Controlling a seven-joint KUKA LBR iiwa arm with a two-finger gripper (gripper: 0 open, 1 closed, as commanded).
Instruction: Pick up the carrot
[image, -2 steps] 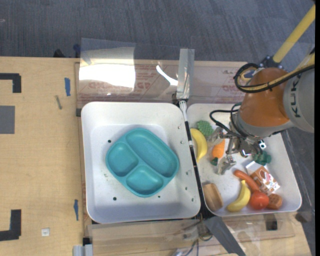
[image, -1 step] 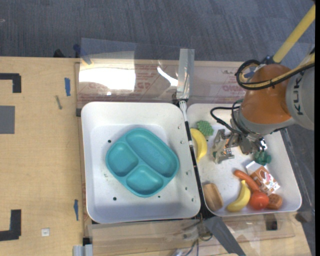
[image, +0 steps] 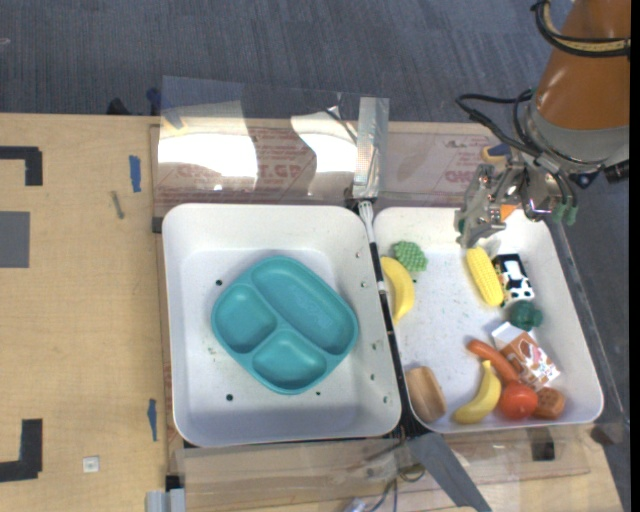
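Camera view: the gripper (image: 505, 205) hangs over the right bin's (image: 578, 322) far corner with something orange between its fingers — looks like the carrot (image: 509, 211), gripped and lifted off the floor. Corn (image: 484, 275) lies just below it; the tray (image: 285, 322) sits alone in the left bin (image: 190, 250).

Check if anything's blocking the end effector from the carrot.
Nothing visible does. An orange piece, likely the carrot, sits right at the end effector over the right bin's far corner. The corn lies nearby, out of the way.
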